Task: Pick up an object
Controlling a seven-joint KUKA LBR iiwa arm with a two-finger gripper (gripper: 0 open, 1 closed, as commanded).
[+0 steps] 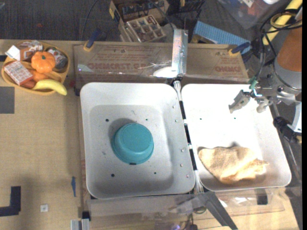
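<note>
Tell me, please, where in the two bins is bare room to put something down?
Left bin: free along its edges, all around the teal bowl at its middle. Right bin: free in its far half, up to the gripper; its near part is crowded by the tan cloth.

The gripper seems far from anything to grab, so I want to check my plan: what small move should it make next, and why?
Probably bring the gripper toward the camera and lower it over the tan cloth. Its open fingers hang above bare floor in the right bin, holding nothing, and the cloth lies in that same bin, nearer than the teal bowl in the left bin.
</note>
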